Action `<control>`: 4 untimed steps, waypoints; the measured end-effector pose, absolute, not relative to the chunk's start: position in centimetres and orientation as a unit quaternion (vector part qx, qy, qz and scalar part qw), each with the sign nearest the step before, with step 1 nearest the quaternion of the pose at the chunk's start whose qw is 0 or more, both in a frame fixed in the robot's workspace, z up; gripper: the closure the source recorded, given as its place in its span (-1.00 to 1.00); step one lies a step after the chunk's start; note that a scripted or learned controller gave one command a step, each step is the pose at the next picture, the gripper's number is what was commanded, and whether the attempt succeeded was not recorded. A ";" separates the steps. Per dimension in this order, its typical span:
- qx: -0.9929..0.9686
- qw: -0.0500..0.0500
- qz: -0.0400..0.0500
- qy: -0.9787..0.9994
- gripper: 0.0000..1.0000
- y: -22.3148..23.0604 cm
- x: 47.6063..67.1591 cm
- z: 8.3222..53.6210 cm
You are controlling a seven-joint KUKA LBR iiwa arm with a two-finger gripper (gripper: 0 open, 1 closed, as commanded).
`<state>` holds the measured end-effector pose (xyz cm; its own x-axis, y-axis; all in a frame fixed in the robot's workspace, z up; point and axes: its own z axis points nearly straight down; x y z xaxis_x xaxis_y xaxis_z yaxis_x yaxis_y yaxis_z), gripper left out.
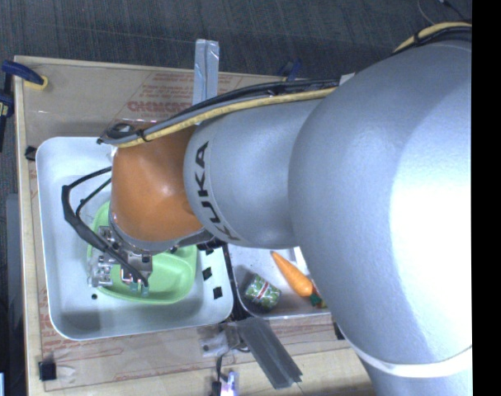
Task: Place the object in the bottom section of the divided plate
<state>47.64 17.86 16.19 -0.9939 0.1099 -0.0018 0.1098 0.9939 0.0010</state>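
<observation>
A light green divided plate lies in the left white bin, mostly covered by my arm. The orange band and wrist hang over the plate's upper part, and my gripper reaches down onto the plate's left side. The metal hardware there hides whatever lies under it, and I cannot make out any object between the gripper parts. An orange carrot and a small green and white packet lie in the right bin.
The grey arm covers most of the right bin and the bench's right side. A metal clamp sticks out at the front between the bins. A grey upright post stands behind the bins. Black cables loop at the wrist's left.
</observation>
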 end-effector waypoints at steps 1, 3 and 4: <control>0.031 -0.002 -0.001 1.000 1.00 21.6 47.5 12.1; -0.017 0.000 0.000 1.000 1.00 14.2 48.5 20.7; -0.346 0.006 0.000 0.938 1.00 13.4 48.5 9.8</control>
<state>48.46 13.38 9.81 -0.7600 -0.6498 -0.0121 -0.6498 0.7601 -0.0045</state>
